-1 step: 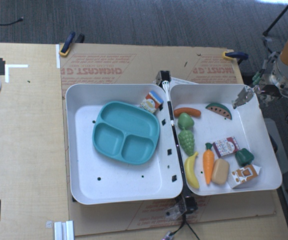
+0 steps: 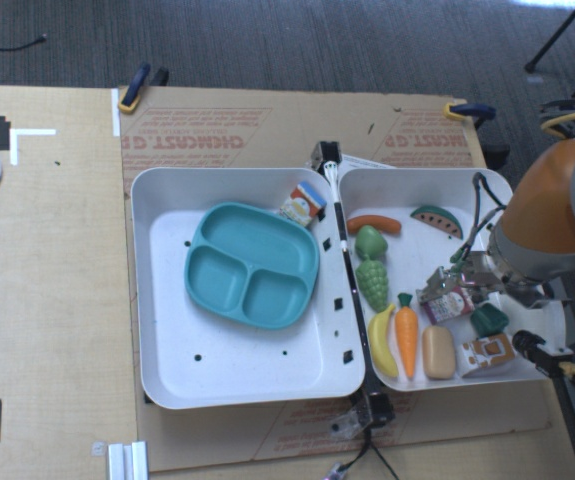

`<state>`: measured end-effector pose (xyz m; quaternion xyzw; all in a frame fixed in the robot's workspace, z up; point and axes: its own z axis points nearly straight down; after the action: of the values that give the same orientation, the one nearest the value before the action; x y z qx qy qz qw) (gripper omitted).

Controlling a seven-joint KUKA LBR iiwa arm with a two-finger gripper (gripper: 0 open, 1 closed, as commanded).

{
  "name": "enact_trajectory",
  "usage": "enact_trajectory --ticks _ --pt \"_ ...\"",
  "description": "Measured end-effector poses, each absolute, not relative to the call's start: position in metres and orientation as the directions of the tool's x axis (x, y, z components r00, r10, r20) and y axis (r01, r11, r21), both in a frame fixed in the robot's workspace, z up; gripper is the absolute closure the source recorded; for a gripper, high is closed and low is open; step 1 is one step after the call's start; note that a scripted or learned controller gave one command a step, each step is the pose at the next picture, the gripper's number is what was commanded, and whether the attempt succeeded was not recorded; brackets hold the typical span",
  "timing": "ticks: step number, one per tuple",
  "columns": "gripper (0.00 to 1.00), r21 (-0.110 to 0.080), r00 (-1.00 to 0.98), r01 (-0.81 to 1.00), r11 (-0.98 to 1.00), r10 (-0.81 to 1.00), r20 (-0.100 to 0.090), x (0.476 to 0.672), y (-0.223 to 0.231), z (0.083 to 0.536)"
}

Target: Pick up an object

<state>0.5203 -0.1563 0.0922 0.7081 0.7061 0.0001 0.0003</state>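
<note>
Arm [image 2: 557, 213]: bulky rounded casing, broad orange band across the upper part, smooth grey shell below it. Surfaces glossy, with a pale highlight on the orange.

Cables [image 2: 480, 208]: thin dark leads loop off the grey shell toward the wrist; one arcs high before dropping down.

Wrist [image 2: 512, 288]: narrower, darker metal section with small fittings; details blurred.

Gripper [image 2: 445, 286]: compact silver-grey metal assembly, angular, with small bright edges and dark recesses. Screws or markings too small to make out.

A yellow-and-black cable [image 2: 567, 118] lies near the arm's upper edge.
</note>
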Motion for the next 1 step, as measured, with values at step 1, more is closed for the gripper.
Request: enact_trajectory --ticks 1 --pt "1.00 0.001 0.006 1.000 -0.006 1.000 -0.001 0.5208 -0.1565 0.1017"
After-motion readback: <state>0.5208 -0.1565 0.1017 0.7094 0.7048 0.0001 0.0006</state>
